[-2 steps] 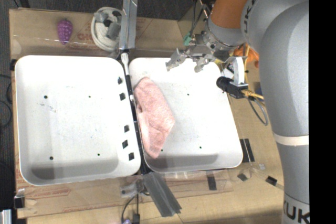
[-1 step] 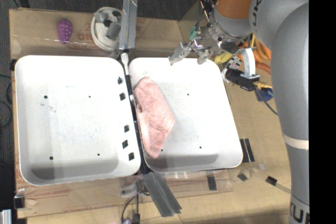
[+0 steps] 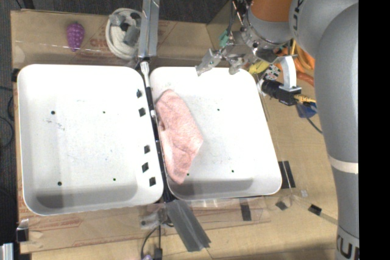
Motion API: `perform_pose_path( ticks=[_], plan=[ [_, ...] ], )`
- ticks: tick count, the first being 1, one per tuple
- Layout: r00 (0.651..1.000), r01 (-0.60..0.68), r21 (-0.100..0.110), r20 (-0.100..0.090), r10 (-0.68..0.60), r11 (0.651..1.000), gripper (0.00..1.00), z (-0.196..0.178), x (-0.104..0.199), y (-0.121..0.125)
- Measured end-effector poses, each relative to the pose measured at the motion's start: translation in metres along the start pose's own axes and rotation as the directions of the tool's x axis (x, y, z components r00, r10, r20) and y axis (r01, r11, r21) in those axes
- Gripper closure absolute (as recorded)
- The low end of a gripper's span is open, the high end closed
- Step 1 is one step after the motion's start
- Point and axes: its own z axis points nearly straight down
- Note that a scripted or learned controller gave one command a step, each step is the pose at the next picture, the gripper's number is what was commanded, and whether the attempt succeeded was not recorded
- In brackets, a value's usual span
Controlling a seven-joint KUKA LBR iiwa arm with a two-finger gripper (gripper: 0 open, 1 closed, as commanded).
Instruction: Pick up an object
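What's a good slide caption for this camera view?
KUKA arm's end effector hovers over the right bin's far rim; a pink cloth lies against that bin's left wall.

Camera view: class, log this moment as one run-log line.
gripper: open, above right bin's far rim | pink cloth: right bin, left side | held: nothing

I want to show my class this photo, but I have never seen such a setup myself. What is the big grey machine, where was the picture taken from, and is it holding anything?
The camera sits fixed above a bench, looking down at a slant. The grey machine with the orange band is a robot arm reaching in from the right. Its pincer has two fingers spread open, holding nothing, above the far rim of the right bin. A pink cloth lies in that bin, against its left wall. The left bin sits beside it. Behind the bins are a purple grape-like toy and a white coil.
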Motion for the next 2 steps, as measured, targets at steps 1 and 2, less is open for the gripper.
perform_pose_path(
  ticks=[1, 2],
  plan=[
    [0.997, 0.081, 0.001, 0.000, -0.081, 0.997, 0.00, 0.168, 0.017, 0.010],
    [0.998, 0.063, 0.003, -0.002, -0.063, 0.998, 0.00, 0.169, 0.000, -0.078]
  ],
)
